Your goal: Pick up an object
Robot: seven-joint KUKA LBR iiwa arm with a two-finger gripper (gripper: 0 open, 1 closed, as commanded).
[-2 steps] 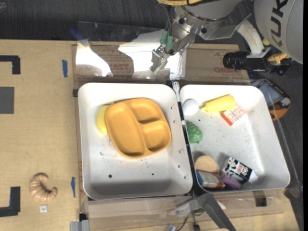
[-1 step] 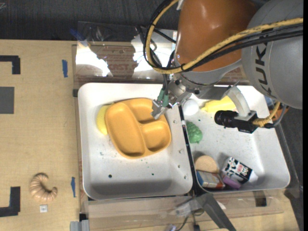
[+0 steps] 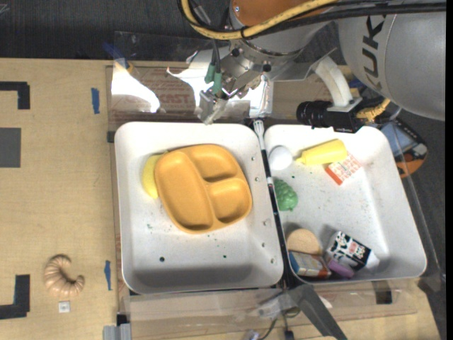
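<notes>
Overhead, camera view:
Gripper [image 3: 212, 108]: poised over the far rim of the left bin [image 3: 134, 261]; whether its fingers are apart or together I cannot tell, and nothing is seen between them.
Tray [image 3: 202, 186]: orange, three wells, middle of the left bin, covering a yellow piece [image 3: 149, 176].
Right bin [image 3: 396, 218]: yellow block [image 3: 322, 151], white ball [image 3: 280, 158], green lump [image 3: 286, 195], small box [image 3: 348, 250].
Advice: probably best to come down over the tray's near rim and pinch that edge; the flat middle offers no hold.
</notes>
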